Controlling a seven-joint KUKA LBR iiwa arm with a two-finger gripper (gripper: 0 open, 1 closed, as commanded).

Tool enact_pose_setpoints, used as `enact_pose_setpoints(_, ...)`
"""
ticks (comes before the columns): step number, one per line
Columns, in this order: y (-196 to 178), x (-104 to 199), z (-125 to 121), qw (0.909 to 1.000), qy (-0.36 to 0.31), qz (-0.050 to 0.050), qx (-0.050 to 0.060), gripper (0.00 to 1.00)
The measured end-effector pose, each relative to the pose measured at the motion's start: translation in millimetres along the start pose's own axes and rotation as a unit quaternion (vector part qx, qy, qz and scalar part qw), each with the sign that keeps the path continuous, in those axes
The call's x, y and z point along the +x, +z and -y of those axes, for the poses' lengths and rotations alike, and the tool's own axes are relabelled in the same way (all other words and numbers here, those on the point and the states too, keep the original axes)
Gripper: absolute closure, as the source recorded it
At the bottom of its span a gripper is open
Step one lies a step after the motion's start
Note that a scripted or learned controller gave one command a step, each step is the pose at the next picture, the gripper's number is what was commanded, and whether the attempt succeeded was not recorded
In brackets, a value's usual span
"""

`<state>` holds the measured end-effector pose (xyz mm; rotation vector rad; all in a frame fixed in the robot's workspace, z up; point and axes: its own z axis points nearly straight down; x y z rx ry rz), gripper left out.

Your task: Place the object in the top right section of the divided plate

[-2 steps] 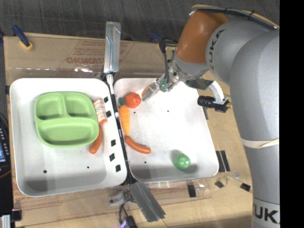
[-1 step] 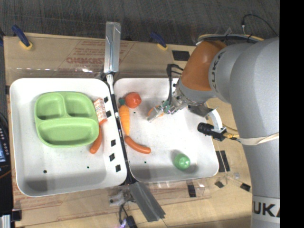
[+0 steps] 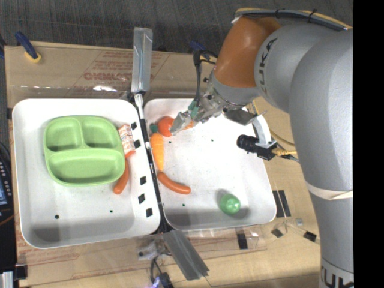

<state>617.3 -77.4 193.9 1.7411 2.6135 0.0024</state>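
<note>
A green divided plate (image 3: 81,150) lies in the left bin (image 3: 36,221), with two small sections along its top and one wide section below. My gripper (image 3: 182,123) hangs low over the upper left corner of the right bin (image 3: 252,167). Its tip is right beside a red-orange round object (image 3: 162,125), and a bit of orange shows at the tip. Just below that lies an orange carrot (image 3: 158,150) along the bin's left wall.
In the right bin, an orange sausage (image 3: 174,185) lies near the lower left and a green ball (image 3: 229,204) near the front. In the left bin, a small labelled packet (image 3: 126,138) and another orange sausage (image 3: 122,182) rest against the plate's right side.
</note>
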Motion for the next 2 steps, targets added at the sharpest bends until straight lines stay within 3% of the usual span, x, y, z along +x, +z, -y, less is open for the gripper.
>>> enact_pose_setpoints(1, 90, -18, 42, 0.9999, 0.01, -0.001, 0.004, 1.0)
enact_pose_setpoints(2, 0, 16, -46, 0.9985, -0.055, 0.0, 0.0, 1.0)
